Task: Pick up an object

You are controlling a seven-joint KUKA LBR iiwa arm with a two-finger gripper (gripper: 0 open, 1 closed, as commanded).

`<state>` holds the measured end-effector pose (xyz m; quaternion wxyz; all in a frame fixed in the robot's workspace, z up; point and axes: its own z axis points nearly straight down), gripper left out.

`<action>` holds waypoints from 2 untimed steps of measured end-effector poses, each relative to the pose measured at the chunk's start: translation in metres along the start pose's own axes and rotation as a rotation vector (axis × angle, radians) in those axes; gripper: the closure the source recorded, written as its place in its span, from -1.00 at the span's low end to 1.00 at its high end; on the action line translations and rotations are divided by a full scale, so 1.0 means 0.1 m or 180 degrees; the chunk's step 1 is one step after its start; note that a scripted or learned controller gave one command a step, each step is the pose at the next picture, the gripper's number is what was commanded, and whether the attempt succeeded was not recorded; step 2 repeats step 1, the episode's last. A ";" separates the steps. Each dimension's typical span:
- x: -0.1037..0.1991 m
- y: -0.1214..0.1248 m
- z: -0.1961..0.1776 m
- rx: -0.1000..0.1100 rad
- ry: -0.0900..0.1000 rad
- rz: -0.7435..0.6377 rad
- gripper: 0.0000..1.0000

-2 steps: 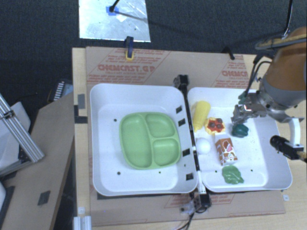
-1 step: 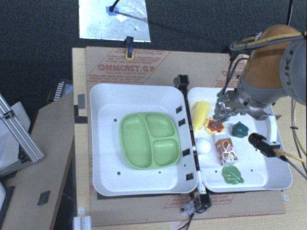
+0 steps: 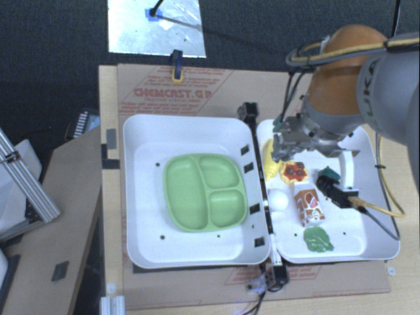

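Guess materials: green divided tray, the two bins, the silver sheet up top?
Green tray: likely molded plastic, matte, with rounded, uniform compartments. Bins: probably thin formed white plastic, smooth, with a slight sheen and rounded corners. Silver sheet: looks like foil or metal, with crinkled, mottled reflections.

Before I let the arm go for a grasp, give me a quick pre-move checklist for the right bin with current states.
1. Gripper is over the right bin, at its upper left: ok.
2. Finger opening: cannot tell, the wrist hides it.
3. Nothing visibly held between the fingers: cannot tell.
4. Nearest targets: yellow banana-like item and orange-red toy lie just below the gripper, close together, so a clean single grasp: not ok.
5. Spaced targets available: white ball, small carton and green piece: ok.
6. Green divided tray sits in the left bin, out of the way: ok.
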<state>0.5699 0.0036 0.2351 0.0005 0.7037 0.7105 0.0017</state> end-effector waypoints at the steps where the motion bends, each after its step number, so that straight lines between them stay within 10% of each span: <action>1: 0.59 0.26 0.02 -0.0001 0.0001 -0.0005 1.00; 2: 0.59 0.26 0.02 -0.0001 0.0001 -0.0005 1.00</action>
